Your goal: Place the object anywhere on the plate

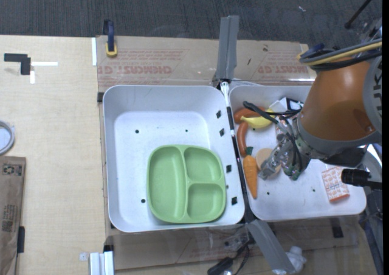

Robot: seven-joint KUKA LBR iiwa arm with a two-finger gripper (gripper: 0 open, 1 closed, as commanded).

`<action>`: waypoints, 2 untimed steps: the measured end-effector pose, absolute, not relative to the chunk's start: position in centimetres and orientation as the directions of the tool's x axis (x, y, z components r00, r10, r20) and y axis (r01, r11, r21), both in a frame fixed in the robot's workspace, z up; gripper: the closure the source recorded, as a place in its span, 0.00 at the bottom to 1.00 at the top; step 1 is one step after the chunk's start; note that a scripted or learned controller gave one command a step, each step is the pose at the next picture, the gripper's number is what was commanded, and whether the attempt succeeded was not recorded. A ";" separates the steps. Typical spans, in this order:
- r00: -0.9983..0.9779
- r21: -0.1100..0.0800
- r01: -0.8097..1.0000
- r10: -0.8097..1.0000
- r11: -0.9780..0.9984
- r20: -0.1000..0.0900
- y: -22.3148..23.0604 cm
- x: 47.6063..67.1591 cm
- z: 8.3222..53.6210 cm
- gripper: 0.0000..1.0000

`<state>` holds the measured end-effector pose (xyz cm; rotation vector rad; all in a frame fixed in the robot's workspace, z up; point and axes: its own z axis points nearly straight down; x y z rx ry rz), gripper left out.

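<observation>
A light green plate point(185, 184) with three compartments lies in the left bin point(121, 146), toward its front. In the right bin point(304, 201), toy foods lie along the left wall: an orange carrot point(250, 176), a yellow banana point(256, 121), a red-orange piece point(243, 135) and a tan round piece point(263, 157). My gripper point(275, 164) hangs low over the right bin, right of the carrot and near the tan piece. The arm's orange band point(337, 103) covers the bin's back right part.
A small red-and-white packet point(335, 184) lies at the right bin's front right. A grey divider post point(228, 48) stands behind the seam between the bins. A blue-and-yellow clamp point(109, 38) sits on the cardboard behind the left bin.
</observation>
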<state>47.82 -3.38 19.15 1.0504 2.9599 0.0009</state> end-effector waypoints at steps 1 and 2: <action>-0.879 0.001 0.476 0.476 0.879 -0.003 0.5 47.9 25.5 1.00; -0.816 0.000 0.577 0.577 0.816 -0.001 -3.7 52.4 23.1 1.00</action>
